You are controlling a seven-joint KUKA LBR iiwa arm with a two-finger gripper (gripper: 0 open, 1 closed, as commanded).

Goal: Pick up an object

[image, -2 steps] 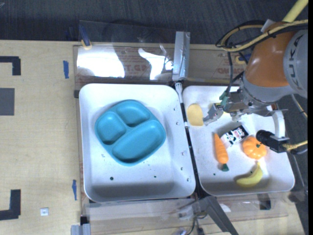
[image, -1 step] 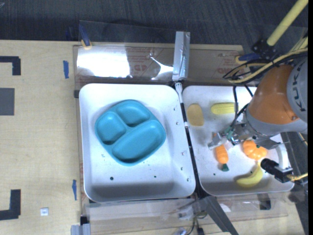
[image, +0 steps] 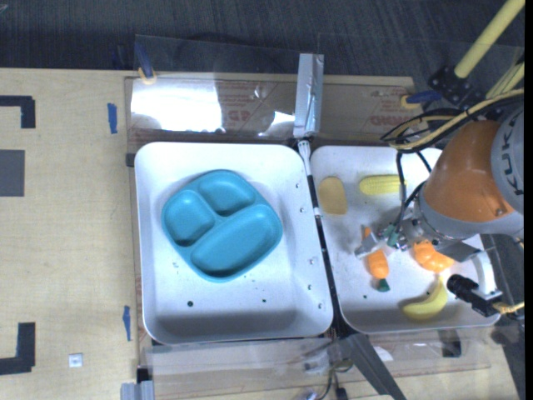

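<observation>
Camera view from above the bench: nearest the lens, at the lower edge of the right bin [image: 354, 311], a yellow banana [image: 425, 302] lies curved along the front wall. Just behind it sits a small carrot [image: 379, 265], orange with a green tip pointing toward the banana, and to its right an orange pepper-like piece [image: 433, 258] lies partly under the arm. The gripper [image: 391, 236] is low over the middle of this bin, just beside the carrot's upper end; its tip is small and cluttered with cable and coloured bits, so whether the claw is clenched, released or grasping anything cannot be told. Nothing can be made out between its fingers. The arm's orange band [image: 466, 177] bulks over the bin's right side, with black cables [image: 416, 140] looping above it.

Farther back in the same bin, a pale tan, bread-like piece [image: 332, 195] lies near the divider, and a yellow corn cob [image: 380, 186] lies crosswise near the rear wall, apart from the gripper.

Left of the divider, the left bin [image: 166, 298] carries a blue divided plate [image: 221, 222] with three compartments, sitting near its centre.

Beyond both bins, a clear plastic sheet [image: 216, 98] and a cardboard backing [image: 358, 98] stand along the rear, and a yellow pole [image: 491, 27] slants off toward the top right corner.
</observation>
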